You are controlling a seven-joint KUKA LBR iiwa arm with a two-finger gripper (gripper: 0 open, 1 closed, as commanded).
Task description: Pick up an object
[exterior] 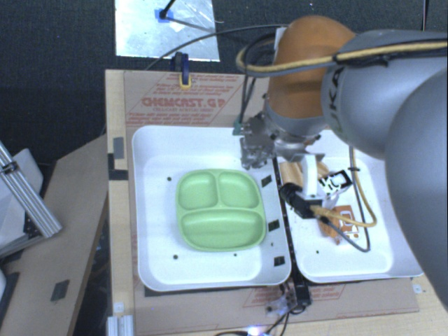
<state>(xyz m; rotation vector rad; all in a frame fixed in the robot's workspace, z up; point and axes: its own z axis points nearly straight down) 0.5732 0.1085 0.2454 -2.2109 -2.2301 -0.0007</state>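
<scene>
Nearest the desk's front edge the two white bins sit side by side: the left bin point(154, 257) has a green divided plate point(220, 208) lying flat in its middle, and the right bin point(378, 257) holds a small jumble of things point(329, 201) (something tan, black and white, can't really ID them) bunched toward its far-left corner, which looks like the pickable stuff. The jaws point(256, 152) hover low over the divider near the bins' far edge, probably lining up on that pile, and honestly I can't tell whether they're spread or pressed together. Toward the far edge, the cardboard sheet point(182, 103) under the bins reads "CHEMCAST GP" in red.
</scene>
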